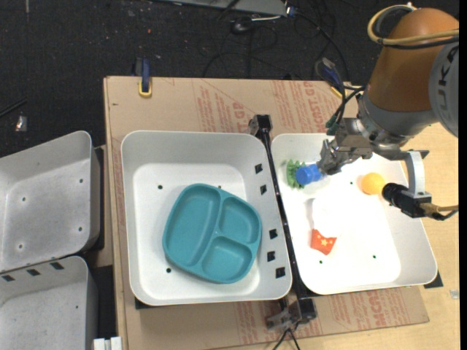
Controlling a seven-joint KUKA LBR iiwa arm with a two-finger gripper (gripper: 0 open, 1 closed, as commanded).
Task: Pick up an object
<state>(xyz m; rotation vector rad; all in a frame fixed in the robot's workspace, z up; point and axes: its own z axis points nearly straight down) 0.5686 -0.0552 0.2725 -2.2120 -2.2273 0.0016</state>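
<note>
In the right bin (pixel 408 268), a small blue object (pixel 310 174) lies against a green leafy piece (pixel 295 172) near the bin's far left corner. My gripper (pixel 330 160) hangs low over that corner, its tip right beside the blue object on its right side. A yellow ball (pixel 372 184) rests to the right of the gripper, under the arm. A small red and orange object (pixel 323 243) lies nearer the front of the same bin.
The left bin (pixel 139 195) holds a teal divided plate (pixel 211 233). A black divider (pixel 273 203) runs between the two bins. The orange-banded arm (pixel 408 57) looms over the right bin's far right side. White lids (pixel 44 195) lie to the left of the bench.
</note>
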